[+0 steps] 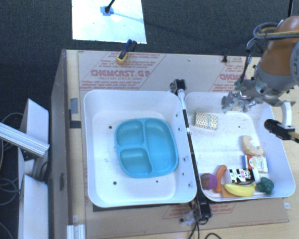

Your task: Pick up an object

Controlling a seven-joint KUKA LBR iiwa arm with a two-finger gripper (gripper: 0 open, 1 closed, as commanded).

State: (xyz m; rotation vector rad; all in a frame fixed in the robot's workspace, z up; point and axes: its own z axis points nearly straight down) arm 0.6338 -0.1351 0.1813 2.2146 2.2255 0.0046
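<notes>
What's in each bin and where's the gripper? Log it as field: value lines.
left bin: blue divided plate
right bin: patterned block near the back; at the front, purple toy, orange carrot-like toy, banana, black-and-white carton, green toy, pale curved piece
gripper: over right bin's back edge, nothing seen held
arm: enters from right

The right bin [277, 133] holds the loose objects. A small patterned box [206, 120] lies flat in its upper left part, alone. A pale curved piece [250, 145] lies toward the right side. Along the lower edge cluster a purple item [208, 180], an orange carrot-like piece [220, 177], a black-and-white carton [238, 175], a yellow banana [239, 189], a dark green piece [264, 184] and a red-and-white packet [253, 163].
</notes>
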